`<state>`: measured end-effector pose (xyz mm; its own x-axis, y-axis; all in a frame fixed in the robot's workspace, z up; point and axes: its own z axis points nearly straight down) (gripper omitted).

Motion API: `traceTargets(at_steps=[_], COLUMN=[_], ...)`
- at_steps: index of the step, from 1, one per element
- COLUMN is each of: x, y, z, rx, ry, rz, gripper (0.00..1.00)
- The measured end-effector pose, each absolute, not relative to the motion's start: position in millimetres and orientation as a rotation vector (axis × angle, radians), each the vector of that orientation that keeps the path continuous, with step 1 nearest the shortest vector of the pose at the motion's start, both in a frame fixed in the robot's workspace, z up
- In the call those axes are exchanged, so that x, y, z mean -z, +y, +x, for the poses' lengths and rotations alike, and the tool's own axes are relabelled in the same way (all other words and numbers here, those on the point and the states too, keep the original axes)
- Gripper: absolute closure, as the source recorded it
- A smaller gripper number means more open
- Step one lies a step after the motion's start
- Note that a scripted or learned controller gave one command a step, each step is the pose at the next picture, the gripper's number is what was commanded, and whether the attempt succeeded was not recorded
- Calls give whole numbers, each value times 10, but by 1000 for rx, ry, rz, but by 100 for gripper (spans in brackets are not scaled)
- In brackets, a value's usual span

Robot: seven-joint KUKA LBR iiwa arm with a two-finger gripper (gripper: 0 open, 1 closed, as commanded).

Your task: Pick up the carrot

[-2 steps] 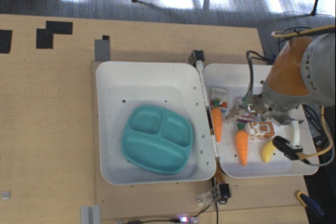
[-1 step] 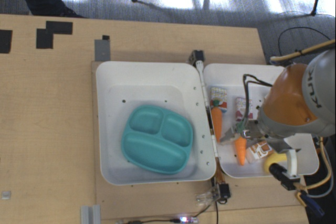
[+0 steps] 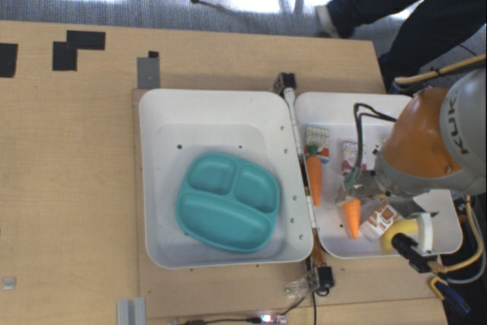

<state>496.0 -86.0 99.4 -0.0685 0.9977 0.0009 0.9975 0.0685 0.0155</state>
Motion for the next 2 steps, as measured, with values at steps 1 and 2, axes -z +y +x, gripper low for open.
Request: traceTargets(at_steps=[1, 2], x=[-1097, -1844], y=[-855, -100], z=[4972, 5023], rx=[-21, -4], ry=[2289, 2009], rz=[2135, 2415], gripper=[100, 100])
